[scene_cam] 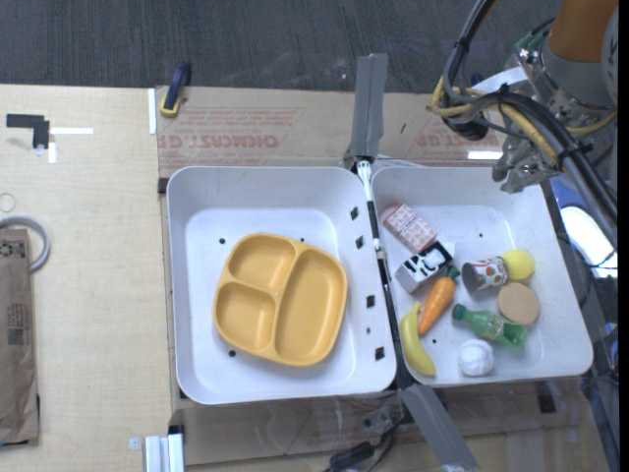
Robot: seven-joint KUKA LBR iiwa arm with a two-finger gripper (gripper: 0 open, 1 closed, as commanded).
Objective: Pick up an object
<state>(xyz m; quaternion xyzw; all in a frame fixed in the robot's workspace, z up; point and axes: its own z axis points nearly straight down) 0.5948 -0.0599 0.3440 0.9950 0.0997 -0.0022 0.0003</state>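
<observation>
The gripper (526,170) is seen at the upper right, above the far right corner of the right bin (560,254), under a tangle of cables; whether it is open or shut cannot be told from this view, and nothing is seen held.

All candidates for picking lie in the right bin, clustered in its middle and near half. One pink-patterned small box (408,226) is set near the divider, with one black-and-white carton (424,264) just below it. One carrot (437,305) lies slanted, touching the carton, and one banana (416,344) is curved along the near left edge. One tipped can (483,274) is seen beside one lemon (518,265); one tan round disc (518,305), one green bottle (490,326) lying on its side and one white ball (476,359) complete the count of nine.

The items are judged to be light toy pieces. The carrot and banana are probably stiff, smooth plastic, best taken across the narrow middle. The boxes should be gripped across their flat sides. The lemon and ball may roll away, and the can and bottle may slip if pinched off-centre.

In the left bin (197,264), one yellow three-compartment plate (281,299) is seen.
</observation>
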